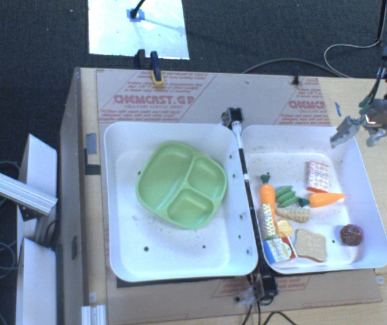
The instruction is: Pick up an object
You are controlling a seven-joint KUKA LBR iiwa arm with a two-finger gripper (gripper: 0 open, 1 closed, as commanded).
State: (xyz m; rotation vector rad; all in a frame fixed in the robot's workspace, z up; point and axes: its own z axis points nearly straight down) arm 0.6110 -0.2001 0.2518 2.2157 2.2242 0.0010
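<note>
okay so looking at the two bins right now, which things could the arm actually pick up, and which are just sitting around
Could be picked up, all in the right bin: two carrots, green beans, corn, bread slice, dark round item, red-patterned packet, blue-edged packet.

Just sitting around: green divided plate in the left bin, clamps, cables.

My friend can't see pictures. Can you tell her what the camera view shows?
Two white bins sit side by side on a bench: the left bin holds a green divided plate, the right bin holds toy foods, including two carrots and a bread slice. The gripper hovers at the right bin's far corner.
</note>
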